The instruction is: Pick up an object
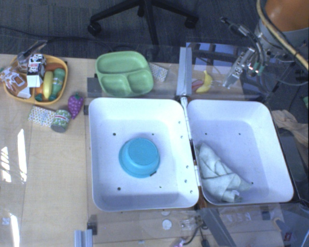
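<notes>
Two shallow white plastic bins stand side by side on the bench. The left bin [104,120] holds a round blue plastic bowl [139,157], turned upside down near the bin's centre. The right bin [260,120] holds a crumpled white cloth [218,172], lying in the near left part of that bin, against the wall that the two bins share.

The grey arm with its orange band [285,14] enters at the far right corner of the scene. Its two-finger gripper [235,73] hangs above the bench beyond the far rim of the right bin, outside both bins. At this angle it cannot be told whether the jaws are spread or pressed together, and nothing is seen between them. The cloth lies well apart from the gripper, nearer the viewer and slightly left; the bowl lies farther still, to the left.

Just left of the gripper, behind the right bin, rests a small yellow toy banana [206,81]. Behind the left bin sits a green divided plastic tray [123,73]. At the far left, a yellow bowl of assorted toy food [35,79] stands on the wooden tabletop, with a purple toy grape cluster [75,104] near it.
</notes>
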You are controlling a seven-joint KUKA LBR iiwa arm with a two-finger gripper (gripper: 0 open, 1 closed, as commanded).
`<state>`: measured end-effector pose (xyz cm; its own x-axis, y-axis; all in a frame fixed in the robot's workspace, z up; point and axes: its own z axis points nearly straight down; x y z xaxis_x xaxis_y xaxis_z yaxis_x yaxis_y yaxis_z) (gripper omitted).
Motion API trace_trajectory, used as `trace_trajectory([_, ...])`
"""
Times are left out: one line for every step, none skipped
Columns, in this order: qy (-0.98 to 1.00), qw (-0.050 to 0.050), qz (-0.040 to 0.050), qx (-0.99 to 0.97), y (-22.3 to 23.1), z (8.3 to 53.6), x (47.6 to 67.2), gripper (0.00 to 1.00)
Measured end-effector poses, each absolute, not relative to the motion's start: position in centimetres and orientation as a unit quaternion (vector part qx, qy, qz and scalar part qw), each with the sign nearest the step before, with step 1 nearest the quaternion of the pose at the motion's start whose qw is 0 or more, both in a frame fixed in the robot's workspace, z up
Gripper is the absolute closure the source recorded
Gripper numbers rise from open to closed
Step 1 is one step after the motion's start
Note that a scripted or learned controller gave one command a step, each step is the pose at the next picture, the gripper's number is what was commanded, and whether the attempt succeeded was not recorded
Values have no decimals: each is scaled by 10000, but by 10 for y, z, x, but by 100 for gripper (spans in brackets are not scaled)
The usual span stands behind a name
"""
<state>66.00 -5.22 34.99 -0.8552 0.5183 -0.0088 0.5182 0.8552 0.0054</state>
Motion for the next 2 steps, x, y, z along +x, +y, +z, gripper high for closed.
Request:
trace_trajectory([9805,33,10,1965,-56,286,631,100])
trace_trajectory([9968,31,9,801,-71,192,650,100])
